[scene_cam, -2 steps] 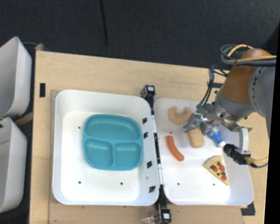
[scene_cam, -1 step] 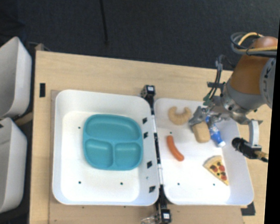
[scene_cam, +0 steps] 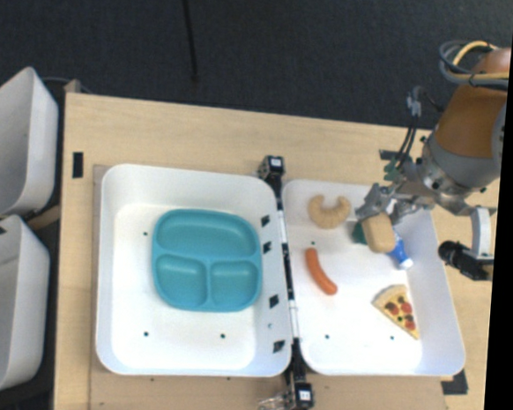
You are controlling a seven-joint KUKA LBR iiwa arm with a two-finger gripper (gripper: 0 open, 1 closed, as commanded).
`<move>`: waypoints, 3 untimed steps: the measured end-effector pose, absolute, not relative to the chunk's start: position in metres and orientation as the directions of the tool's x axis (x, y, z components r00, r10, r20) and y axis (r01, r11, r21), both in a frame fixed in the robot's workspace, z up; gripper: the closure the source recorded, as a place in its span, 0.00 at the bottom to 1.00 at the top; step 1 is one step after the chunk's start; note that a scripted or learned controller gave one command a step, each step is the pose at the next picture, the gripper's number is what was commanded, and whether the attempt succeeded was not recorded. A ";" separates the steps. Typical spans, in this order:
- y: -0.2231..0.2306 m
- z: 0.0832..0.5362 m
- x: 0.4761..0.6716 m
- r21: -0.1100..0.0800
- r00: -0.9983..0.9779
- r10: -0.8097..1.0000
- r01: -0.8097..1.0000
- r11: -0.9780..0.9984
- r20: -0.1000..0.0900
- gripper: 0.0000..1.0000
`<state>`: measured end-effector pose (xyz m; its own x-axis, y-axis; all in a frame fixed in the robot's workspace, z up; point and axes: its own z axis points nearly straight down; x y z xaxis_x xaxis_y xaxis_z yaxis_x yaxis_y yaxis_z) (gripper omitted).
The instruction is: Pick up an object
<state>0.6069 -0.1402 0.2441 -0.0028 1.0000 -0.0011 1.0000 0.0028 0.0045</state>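
The claw [scene_cam: 389, 201] is seen low over the back of the right bin [scene_cam: 352, 340], w/ the arm [scene_cam: 464, 128] reaching in from the right. Whether the claw is open or closed can't be told; its tips are lost in the clutter just above a tan bread-like piece [scene_cam: 380, 235]. No grip on anything can be confirmed.

Several candidates are found in the right bin. The tan piece lies right under the claw, w/ something green [scene_cam: 360, 232] touching its left side and a small blue item [scene_cam: 400, 253] just beside its lower right. A croissant [scene_cam: 328, 211] is near, to the left. A sausage [scene_cam: 321, 272] lies toward the bin's middle, and a pizza slice [scene_cam: 398, 308] is well apart at the front right. In the left bin [scene_cam: 122, 339] a teal divided plate [scene_cam: 206, 259] is seen.

Risks, as judged:
- The tan piece is crowded by the green and blue items. One could be caught along w/ it, or a neighbour could be struck on approach and the target nudged away.
- If only an edge or corner is pinched, the piece is likely to slip out on the lift.
- The claw is close to the back wall of the bin, so the rim could be clipped if the approach is off.
- A close on nothing is quite possible if the aim is off.
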 end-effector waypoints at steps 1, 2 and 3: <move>-0.088 0.237 0.590 -0.001 -0.005 1.000 1.000 0.005 0.000 1.00; -0.031 0.229 0.582 -0.001 -0.006 1.000 1.000 0.006 0.000 1.00; 0.020 0.222 0.575 0.000 -0.004 1.000 1.000 0.004 0.000 1.00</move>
<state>0.5750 0.0200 0.2224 -0.0040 1.0000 -0.0004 1.0000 0.0040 0.0004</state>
